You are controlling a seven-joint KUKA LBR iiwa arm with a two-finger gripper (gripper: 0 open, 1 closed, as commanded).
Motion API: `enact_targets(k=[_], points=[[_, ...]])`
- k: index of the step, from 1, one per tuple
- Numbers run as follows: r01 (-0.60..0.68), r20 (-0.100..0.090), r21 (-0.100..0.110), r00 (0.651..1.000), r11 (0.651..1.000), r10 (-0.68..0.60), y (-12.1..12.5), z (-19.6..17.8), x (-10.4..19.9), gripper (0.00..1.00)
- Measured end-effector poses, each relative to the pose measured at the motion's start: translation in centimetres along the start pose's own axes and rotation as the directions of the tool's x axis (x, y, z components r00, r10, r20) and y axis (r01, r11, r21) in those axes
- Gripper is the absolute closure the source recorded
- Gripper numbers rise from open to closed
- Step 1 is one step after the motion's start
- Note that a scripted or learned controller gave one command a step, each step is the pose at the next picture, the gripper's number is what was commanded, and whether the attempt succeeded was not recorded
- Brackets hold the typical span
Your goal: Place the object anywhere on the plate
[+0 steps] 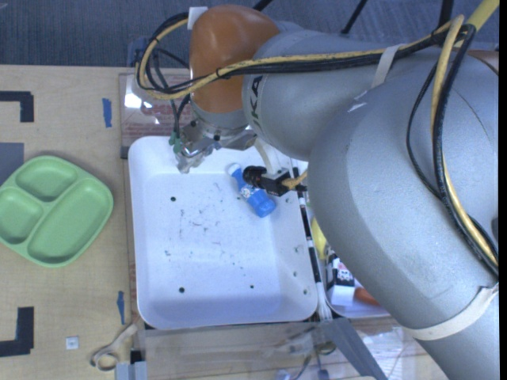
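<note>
Gripper (184, 158) is seen at the far left corner of the white bin (222, 291), pointed down just above the bin floor beside the far wall; whether it is apart or together cannot be told, and nothing is seen clamped in it. To its right, apart from it, the blue object (255, 195) is found lying on the bin floor, near the far right corner. It is seen as a small, stubby piece, bright blue over most of its length, with a pale, whitish end. Its long axis is laid on a slant, the pale end turned toward the far wall and the broader blue end toward the near right side. Dark specks are scattered over the bin floor. Well to the left of the bin, the green plate (79, 236), divided into three compartments, is set on the wooden bench (71, 125).
</note>
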State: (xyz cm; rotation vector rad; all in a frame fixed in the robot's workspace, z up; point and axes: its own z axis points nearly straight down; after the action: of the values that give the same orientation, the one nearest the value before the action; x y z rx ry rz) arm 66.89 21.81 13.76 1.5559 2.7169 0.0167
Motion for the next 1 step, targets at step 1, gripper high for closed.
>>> enact_targets(k=[1], points=[[-0.360, -0.001, 0.005, 0.933, 0.933, 0.360, -7.49, 4.59, 2.24, 1.00]])
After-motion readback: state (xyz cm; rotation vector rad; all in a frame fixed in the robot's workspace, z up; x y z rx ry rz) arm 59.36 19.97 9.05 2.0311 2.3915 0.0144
